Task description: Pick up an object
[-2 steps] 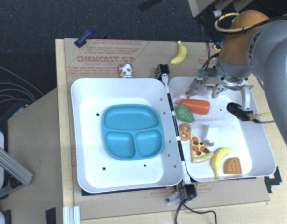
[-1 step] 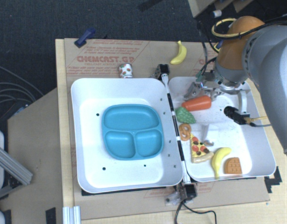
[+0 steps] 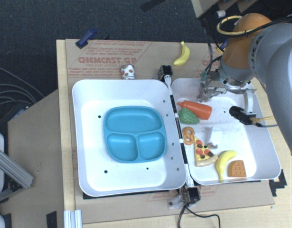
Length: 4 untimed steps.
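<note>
My gripper (image 3: 206,93) hangs at the far end of the right bin (image 3: 259,146), just above and behind the orange carrot (image 3: 197,108). A green leafy toy (image 3: 188,116) lies against the carrot's near side. Nearer the front of this bin are a pretzel (image 3: 188,135), a pizza slice (image 3: 203,154), a yellow banana (image 3: 223,161) and a brown waffle square (image 3: 237,168). I see nothing held in the gripper.
The left bin (image 3: 86,127) holds a blue divided plate (image 3: 135,132). On the bench behind the bins lie a second banana (image 3: 182,55), a small red-and-white object (image 3: 128,71) and a blue piece (image 3: 85,38). The grey arm (image 3: 274,56) covers the right bin's far right corner.
</note>
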Each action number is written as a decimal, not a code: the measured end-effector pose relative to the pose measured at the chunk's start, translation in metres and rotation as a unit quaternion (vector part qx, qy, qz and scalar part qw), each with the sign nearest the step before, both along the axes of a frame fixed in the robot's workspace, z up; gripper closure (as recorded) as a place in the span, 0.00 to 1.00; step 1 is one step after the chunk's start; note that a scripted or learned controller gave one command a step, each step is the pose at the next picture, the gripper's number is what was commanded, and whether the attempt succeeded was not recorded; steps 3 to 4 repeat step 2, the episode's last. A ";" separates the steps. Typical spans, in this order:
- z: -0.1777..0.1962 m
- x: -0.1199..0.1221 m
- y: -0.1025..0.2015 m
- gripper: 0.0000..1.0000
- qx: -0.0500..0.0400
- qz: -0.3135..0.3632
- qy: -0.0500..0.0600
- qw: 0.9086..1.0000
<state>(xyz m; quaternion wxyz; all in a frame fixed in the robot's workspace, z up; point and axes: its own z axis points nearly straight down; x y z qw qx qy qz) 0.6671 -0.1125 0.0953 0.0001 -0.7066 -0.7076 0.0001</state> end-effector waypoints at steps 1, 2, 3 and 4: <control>0.010 0.000 0.000 1.00 0.000 0.000 -0.001 1.000; 0.010 0.000 0.000 0.00 0.000 0.000 0.000 1.000; 0.010 0.000 0.000 0.00 0.000 0.000 0.000 1.000; 0.010 0.000 0.000 0.00 0.000 0.000 0.000 1.000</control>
